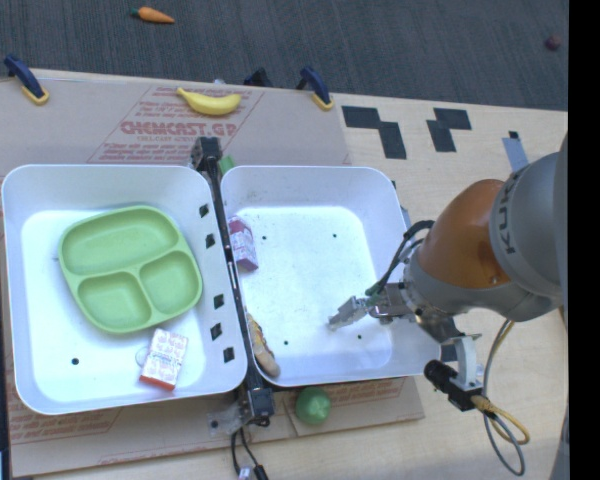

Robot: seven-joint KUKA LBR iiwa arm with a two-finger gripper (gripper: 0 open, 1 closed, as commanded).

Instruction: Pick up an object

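Over the right bin (380, 183), the gripper (342, 315) holds nothing.

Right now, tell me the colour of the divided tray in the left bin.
Light green; the divided tray shows clearly in the camera view.

tray (130, 268) in left bin (20, 298), packet (242, 243) in right bin (310, 183)

Both white bins (310, 183) look like smooth, shiny plastic. The green tray (130, 266) with three parts looks like smooth plastic too, but not shiny. Brown cardboard (280, 133) with red print lies under the bins, flat and dull. The arm's orange band (465, 243) is glossy. The floor (380, 28) looks like rough dark carpet.
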